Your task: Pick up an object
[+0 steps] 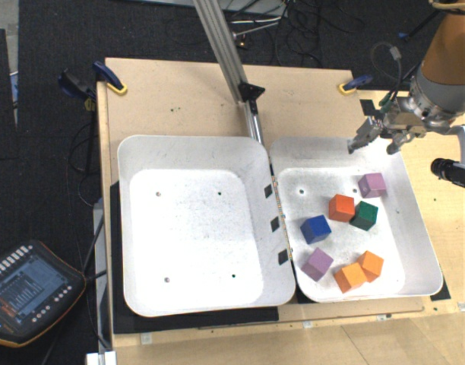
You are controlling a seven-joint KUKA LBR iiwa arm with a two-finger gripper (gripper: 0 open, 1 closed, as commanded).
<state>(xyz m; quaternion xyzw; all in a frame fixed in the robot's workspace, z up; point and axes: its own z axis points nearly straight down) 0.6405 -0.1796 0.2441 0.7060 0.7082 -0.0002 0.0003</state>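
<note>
Where the right bin [415, 276] sits, seven blocks, three orange [342, 207].

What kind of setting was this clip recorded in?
Most likely a robotics lab bench: two white bins on a clamped board, coloured blocks as practice objects, a teach pendant at the lower left, and the arm's claw above the right bin.

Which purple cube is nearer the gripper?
The upper purple cube, just below the gripper. The other purple cube lies at the bin's front edge.
</note>
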